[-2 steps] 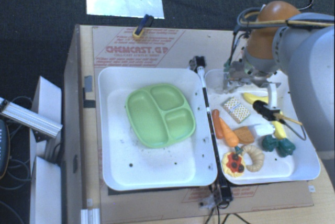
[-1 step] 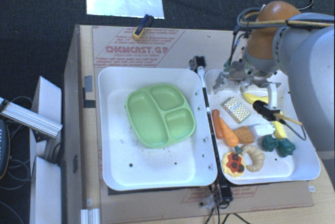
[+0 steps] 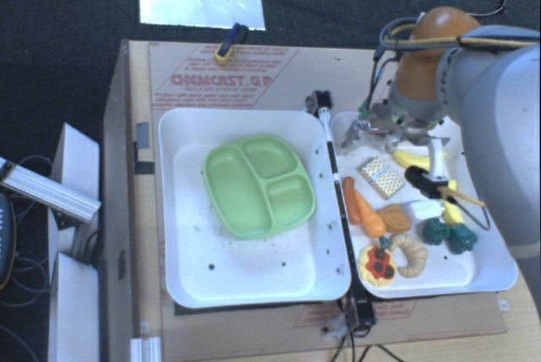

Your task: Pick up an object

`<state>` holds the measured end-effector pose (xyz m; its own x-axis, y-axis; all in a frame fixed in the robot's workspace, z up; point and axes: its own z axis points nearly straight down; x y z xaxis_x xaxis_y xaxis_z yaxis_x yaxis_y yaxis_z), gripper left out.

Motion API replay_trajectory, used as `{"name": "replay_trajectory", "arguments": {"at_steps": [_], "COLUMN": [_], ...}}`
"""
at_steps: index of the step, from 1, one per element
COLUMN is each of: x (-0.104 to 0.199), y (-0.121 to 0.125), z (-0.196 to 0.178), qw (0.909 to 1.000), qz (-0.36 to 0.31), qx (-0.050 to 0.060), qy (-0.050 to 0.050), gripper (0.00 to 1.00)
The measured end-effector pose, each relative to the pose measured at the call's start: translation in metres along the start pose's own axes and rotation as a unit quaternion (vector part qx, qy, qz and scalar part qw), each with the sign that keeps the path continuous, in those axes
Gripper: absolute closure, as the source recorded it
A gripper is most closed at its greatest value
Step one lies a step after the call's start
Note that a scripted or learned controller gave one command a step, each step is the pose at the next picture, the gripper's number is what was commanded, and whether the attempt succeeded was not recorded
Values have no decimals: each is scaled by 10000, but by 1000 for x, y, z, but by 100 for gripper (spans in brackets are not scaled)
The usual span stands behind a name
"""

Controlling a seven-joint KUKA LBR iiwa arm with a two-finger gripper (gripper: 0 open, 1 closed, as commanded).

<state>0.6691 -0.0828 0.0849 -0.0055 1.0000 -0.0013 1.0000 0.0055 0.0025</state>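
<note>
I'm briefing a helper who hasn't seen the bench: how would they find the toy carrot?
Look at the right bin, the one crowded with toy food. Along its left wall, beside the divider between the bins, lies the carrot. It is the long, plain orange piece, just left of the squarish orange cracker.

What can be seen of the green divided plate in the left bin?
The green divided plate is pale green and looks like smooth plastic, roughly rectangular with rounded corners. Raised ridges split it into three compartments: one large one along its left side and two smaller ones on the right. It lies flat and right side up, turned at a slight angle, on the floor of the left white bin, nearer the bin's upper right. Nothing lies in it, and it touches nothing apart from the bin floor.
</note>
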Motion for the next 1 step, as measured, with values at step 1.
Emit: {"name": "replay_trajectory", "arguments": {"at_steps": [1], "x": [0], "y": [0], "z": [0], "qw": [10000], "qz": [-2], "qx": [0], "qy": [-2], "gripper": [0]}}
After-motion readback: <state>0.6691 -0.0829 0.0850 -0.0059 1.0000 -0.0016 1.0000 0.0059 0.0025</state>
